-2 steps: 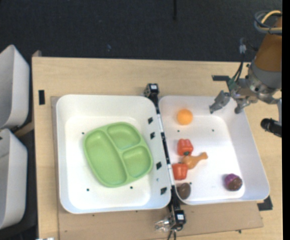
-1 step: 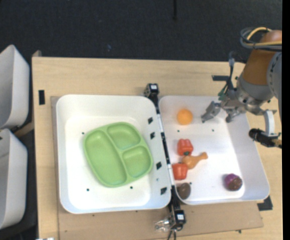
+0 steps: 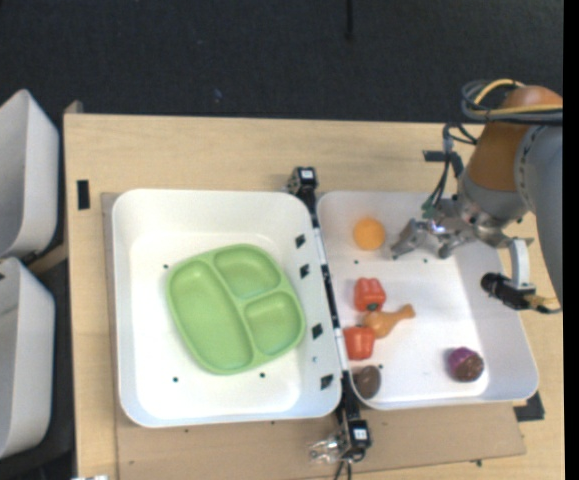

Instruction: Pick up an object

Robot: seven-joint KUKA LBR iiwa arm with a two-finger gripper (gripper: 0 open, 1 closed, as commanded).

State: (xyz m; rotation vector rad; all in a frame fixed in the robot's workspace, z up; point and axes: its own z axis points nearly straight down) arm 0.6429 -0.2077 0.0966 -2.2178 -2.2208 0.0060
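Objects for picking lie in the right bin (image 3: 489, 388), six of them, none between the gripper's fingers. Nearest the camera, at the bin's 7 o'clock corner, sits a dark brown lump (image 3: 367, 380), hard against the wall shared with the left bin (image 3: 129, 388). At 5 o'clock, well apart from it, rests a purple ball (image 3: 464, 364). Just above the brown lump is a red-orange piece (image 3: 358, 342), and touching or nearly touching its upper right is a tan gourd (image 3: 389, 319) with its neck pointing toward 2 o'clock. A red pepper (image 3: 369, 292) stands just above the gourd, near the bin's left wall at about 9 o'clock. Farther back, at 11 o'clock in the bin, lies an orange ball (image 3: 369, 233), apart from the rest.

To the right of the orange ball, at roughly 1 o'clock in the bin, the gripper (image 3: 424, 239) hangs over bare white floor. Its metal fingers appear spread apart, with nothing pinched between them, though the detail is small. The arm (image 3: 499, 158), grey with an orange band, comes in from the 3 o'clock side.

In the left bin a green tray (image 3: 234, 308) with three compartments lies tilted, near the middle. Both bins sit on a bench (image 3: 219, 153), with small black clips along the joint between them.
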